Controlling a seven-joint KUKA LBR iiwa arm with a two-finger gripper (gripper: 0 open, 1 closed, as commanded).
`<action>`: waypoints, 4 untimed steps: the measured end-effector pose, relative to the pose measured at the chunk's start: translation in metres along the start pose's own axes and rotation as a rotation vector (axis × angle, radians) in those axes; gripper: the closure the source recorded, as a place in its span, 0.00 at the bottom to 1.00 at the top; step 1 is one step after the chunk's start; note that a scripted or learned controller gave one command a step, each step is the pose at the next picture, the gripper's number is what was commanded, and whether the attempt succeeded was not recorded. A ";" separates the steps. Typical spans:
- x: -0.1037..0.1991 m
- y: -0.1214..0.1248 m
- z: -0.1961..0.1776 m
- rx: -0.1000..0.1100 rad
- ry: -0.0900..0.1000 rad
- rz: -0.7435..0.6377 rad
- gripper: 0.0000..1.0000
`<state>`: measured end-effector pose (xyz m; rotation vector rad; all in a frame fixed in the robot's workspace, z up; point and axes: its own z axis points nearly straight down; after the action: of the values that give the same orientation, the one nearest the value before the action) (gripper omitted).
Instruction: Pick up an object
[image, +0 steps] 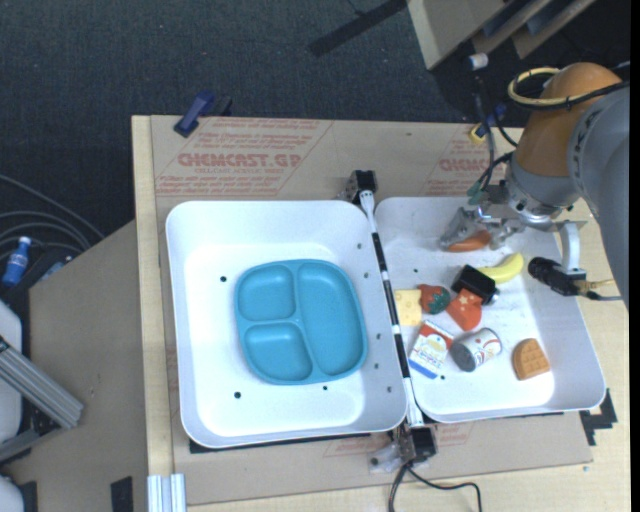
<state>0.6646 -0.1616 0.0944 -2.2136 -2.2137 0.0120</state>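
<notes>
dark carpet around a board-topped bench; two white bins side by side, the left bin (200, 240) bearing a blue divided plate (300, 320). in the right bin (580, 385), the gripper (478, 228) sits low at the far corner, directly over an orange carrot-like piece (468, 242) whose long axis runs roughly left-right. fingers look spread around it, contact unclear. arm comes in from the right, wrist bent downward. banana (505, 268) lies just nearer.

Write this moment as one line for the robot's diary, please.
phase: reaching | hand: low at far end of right bin, over orange object | grip: unclear | blue divided plate: left bin
</notes>
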 end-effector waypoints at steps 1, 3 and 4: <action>0.034 -0.004 -0.136 -0.020 -0.003 -0.002 1.00; 0.005 -0.001 0.010 -0.009 -0.001 0.001 0.00; 0.005 0.001 -0.003 -0.015 -0.003 0.000 1.00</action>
<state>0.6655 -0.1569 0.0976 -2.2227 -2.2229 -0.0006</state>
